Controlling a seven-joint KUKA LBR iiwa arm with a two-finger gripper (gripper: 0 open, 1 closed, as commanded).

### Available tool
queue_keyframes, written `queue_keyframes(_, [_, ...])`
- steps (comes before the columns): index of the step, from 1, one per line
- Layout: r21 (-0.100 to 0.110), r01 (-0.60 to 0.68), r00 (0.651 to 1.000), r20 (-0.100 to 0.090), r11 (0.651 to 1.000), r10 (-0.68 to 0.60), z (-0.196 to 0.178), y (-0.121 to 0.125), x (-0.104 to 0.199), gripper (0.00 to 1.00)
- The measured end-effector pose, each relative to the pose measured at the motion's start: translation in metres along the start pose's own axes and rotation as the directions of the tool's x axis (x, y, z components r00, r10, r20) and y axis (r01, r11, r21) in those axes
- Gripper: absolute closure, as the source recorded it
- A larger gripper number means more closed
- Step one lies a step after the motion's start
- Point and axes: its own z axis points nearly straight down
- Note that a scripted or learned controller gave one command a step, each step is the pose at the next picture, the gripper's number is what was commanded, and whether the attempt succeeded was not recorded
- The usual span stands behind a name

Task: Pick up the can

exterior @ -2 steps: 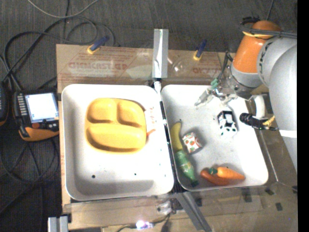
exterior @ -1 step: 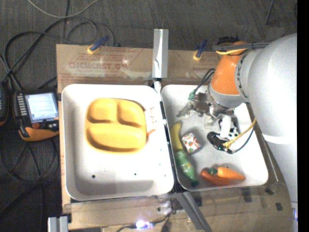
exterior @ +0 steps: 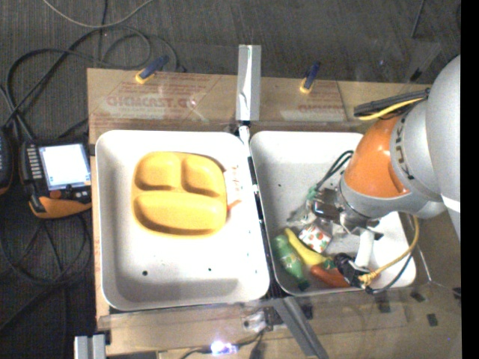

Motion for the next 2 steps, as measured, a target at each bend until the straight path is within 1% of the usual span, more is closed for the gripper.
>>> queue_keyframes(1, [0.003,0.000,1.000,-0.003,1.000,0.000,-0.007,0.002,0.000,1.00])
queue_keyframes(2, [0.009,-0.277,0.961,0.006,0.961,0.277,-0.090,-0.038,0.047,1.00])
